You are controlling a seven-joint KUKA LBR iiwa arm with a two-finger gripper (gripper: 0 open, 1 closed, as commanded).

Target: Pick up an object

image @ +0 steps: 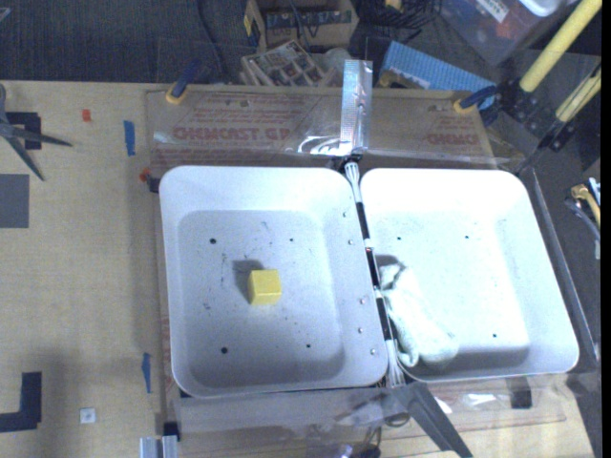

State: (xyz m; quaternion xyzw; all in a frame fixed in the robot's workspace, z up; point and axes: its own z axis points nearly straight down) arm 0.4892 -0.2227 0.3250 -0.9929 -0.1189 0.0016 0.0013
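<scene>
A small yellow block (265, 286) lies on the floor of the left white bin (191, 208), a little left of that bin's middle. A crumpled white cloth-like object (412, 321) rests in the right white bin (496, 208), against its left wall and reaching toward its front edge.
The two bins meet along a central seam (368, 256). A clear plastic sheet with red lettering (286, 127) lies behind them. The wooden bench (67, 256) stretches to the left, with small blue marks and dark items on it. Cables and clutter sit beyond the back edge.
</scene>
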